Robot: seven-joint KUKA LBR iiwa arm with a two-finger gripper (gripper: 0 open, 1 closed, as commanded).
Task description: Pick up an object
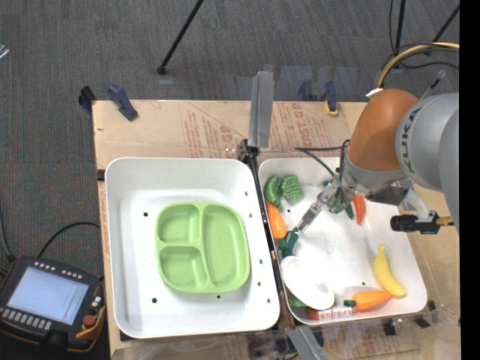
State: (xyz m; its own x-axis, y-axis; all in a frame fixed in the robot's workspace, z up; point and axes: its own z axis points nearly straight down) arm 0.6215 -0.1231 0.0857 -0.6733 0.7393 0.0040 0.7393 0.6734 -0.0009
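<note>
My gripper (292,238) reaches down and to the left into the right bin (411,255), its tip low near that bin's left wall. The tip sits just right of an orange carrot (275,220) and just above a white plate (307,282). A green broccoli-like toy (286,189) lies at the bin's back left, behind the gripper. A yellow banana (388,271) and a second orange carrot (370,299) lie at the front right. A small orange-red piece (360,209) rests beside the wrist. I see nothing lifted by the gripper.
The left bin (127,201) holds a light green divided plate (202,246). A grey upright post (261,118) stands behind the seam between the bins. A green piece (295,300) and a red-and-white piece (324,315) peek out by the white plate. A teach pendant (46,300) lies off the bench, front left.
</note>
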